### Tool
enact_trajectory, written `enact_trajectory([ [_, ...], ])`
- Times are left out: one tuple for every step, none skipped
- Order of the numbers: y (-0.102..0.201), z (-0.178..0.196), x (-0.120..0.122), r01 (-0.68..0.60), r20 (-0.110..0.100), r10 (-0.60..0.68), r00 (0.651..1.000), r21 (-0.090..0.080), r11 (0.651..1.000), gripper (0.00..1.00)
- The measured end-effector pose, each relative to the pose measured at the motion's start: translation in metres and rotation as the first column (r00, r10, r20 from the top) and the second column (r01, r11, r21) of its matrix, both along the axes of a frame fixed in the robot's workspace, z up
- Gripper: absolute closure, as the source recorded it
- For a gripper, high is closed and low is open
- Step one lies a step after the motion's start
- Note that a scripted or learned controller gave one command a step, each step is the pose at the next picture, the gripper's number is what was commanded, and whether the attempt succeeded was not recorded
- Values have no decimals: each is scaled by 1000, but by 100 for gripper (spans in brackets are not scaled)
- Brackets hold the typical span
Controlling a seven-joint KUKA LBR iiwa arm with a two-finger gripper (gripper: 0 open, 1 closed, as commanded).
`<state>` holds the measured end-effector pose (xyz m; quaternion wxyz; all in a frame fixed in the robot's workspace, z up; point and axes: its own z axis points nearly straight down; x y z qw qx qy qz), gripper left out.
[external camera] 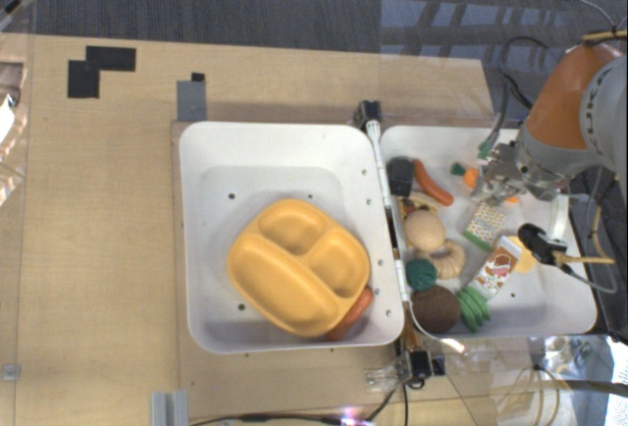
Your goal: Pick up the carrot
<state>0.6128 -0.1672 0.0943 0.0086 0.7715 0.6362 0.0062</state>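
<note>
Hovering claw over right bin, grip state unclear, carrot lying just left

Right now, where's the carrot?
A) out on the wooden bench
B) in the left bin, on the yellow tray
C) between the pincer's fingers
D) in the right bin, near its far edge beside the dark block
D: the carrot lies in the right bin near its far edge, just right of the dark block, with the pincer off to its right.
</note>
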Motion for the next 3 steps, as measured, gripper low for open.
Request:
enact_trajectory([
  [2, 14, 4, -9, 10, 9, 1000, -4, 1000, 100],
  [-31, -6, -45, -180, -9, 180, 984, -2, 984, 100],
  [-23, 134, -31, -193, -2, 193, 981, -5, 981, 100],
])
